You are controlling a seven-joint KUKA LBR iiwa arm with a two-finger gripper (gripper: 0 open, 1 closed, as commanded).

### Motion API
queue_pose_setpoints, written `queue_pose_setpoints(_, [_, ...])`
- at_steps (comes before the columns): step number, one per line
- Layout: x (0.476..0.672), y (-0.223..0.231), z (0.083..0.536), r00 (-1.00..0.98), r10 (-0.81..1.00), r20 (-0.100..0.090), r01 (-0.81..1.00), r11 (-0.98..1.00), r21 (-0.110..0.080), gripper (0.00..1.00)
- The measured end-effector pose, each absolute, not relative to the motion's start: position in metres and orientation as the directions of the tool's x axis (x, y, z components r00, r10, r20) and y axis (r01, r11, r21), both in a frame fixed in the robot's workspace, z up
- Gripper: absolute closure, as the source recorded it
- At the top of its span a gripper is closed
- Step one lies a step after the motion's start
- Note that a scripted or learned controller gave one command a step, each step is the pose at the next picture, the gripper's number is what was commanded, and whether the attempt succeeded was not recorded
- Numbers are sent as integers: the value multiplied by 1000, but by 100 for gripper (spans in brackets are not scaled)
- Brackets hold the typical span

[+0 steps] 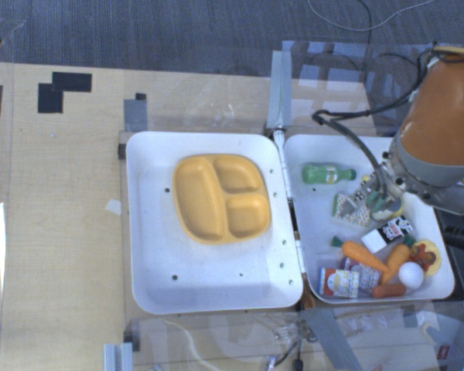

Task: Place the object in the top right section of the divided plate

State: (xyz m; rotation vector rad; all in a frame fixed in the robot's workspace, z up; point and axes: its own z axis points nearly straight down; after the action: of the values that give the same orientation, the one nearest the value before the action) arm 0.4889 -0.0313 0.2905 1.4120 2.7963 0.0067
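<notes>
Arm reaches in from right, gripper (383, 199) low over right bin (317, 230), jaw state unreadable. Toy food pile (379, 269) crowds bin's near corner. Divided plate (220, 198) sits centred in left bin (151, 230), rim well clear.

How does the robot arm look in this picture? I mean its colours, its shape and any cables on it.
The arm is bulky and rounded, with a broad orange band above a grey wrist section. A black cable curves along it toward the gripper, which is small, metallic and blurred over the right bin.
</notes>
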Motion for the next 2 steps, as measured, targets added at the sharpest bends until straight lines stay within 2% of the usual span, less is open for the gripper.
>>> queue_pose_setpoints(1, [489,-42,224,-853,522,-7,522,853,4,100])
queue_pose_setpoints(2, [498,-13,209,-952,306,-7,306,952,3,100])
